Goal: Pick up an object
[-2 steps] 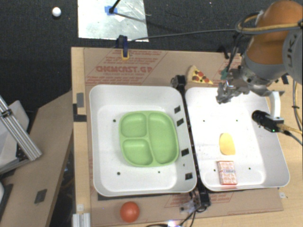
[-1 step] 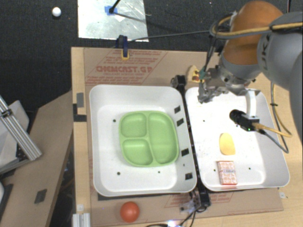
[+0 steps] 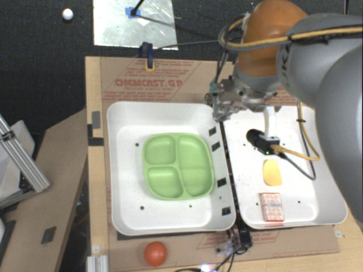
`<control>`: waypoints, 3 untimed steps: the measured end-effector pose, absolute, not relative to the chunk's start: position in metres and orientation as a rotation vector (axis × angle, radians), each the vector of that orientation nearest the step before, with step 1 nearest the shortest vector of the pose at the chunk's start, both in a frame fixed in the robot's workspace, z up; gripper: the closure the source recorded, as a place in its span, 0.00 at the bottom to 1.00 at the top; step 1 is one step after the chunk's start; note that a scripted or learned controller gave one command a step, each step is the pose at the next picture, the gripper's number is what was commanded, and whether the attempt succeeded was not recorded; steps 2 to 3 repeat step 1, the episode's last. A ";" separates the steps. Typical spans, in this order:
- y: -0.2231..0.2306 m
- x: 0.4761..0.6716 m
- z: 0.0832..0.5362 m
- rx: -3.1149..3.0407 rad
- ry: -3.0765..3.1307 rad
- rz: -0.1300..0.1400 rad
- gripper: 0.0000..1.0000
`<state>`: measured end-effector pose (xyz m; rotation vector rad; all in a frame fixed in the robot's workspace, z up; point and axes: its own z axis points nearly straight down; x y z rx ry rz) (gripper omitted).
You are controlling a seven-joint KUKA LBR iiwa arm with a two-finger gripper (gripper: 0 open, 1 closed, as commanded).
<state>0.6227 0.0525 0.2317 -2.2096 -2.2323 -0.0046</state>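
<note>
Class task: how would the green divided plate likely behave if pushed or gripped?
The plate lies flat and wide, so it probably slides rather than tips. Its low rounded rim likely offers little to grasp. It looks moulded, probably stiff.

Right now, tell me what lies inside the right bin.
A yellow piece and a small pink box lie in the right bin. The arm covers its far corner.

Green divided plate [image 3: 178, 166]: smooth plastic, soft sheen. Bin under it [image 3: 122, 152] and neighbouring bin [image 3: 317, 200]: white plastic, smooth, mostly matt. Counter [image 3: 150, 83]: brown cardboard-like sheet, matt, red print. Yellow piece [image 3: 273, 173]: smooth, matt. Small box [image 3: 272, 206]: printed card. Orange ball [image 3: 155, 253]: smooth, slight gloss. Sheet at top [image 3: 135, 16]: shiny, foil look. Arm [image 3: 329, 67]: smooth grey casing; orange band [image 3: 272, 33] glossy.
</note>
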 end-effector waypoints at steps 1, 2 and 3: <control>0.093 0.648 0.226 -2.212 -2.231 -0.006 1.00; 0.093 0.648 0.226 -2.212 -2.231 -0.006 1.00; 0.093 0.648 0.226 -2.212 -2.231 -0.006 1.00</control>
